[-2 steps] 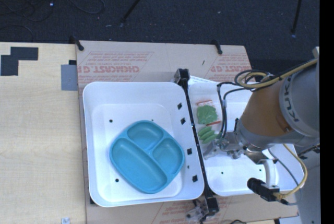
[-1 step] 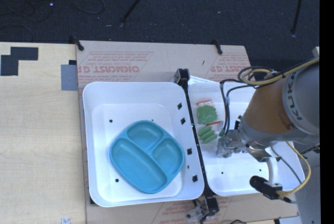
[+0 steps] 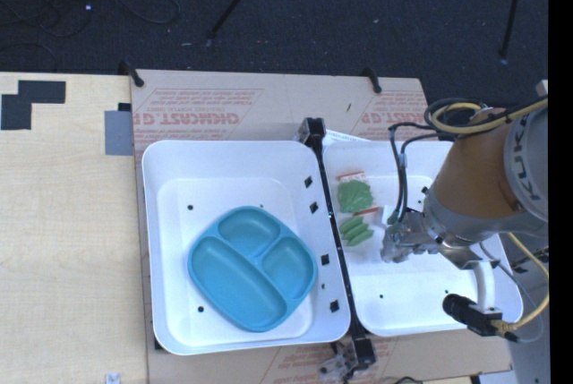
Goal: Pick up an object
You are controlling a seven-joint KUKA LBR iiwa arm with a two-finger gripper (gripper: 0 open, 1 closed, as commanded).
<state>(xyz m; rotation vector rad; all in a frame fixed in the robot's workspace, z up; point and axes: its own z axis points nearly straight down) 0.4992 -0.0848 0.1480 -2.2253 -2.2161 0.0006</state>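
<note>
We lower our hand (image 3: 397, 245) into the right bin (image 3: 421, 320), just beside the green leafy pieces (image 3: 355, 210) near its left wall; we cannot tell how it is set. The pieces look soft, flat and thin, so a grab could slide off the slick plastic floor. The left bin (image 3: 170, 194) carries a smooth blue divided plate (image 3: 252, 267).

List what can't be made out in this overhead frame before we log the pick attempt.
- Two-finger gripper: too small and blurred in the camera view to tell its finger state, or whether it touches anything.
- Green soft items in the right white bin: too small to identify; a red-edged wrapper seems to surround them.
- Right bin's far-right side: covered by the grey-and-orange arm.
- Blue three-compartment plastic plate in the left white bin: fully visible.
</note>
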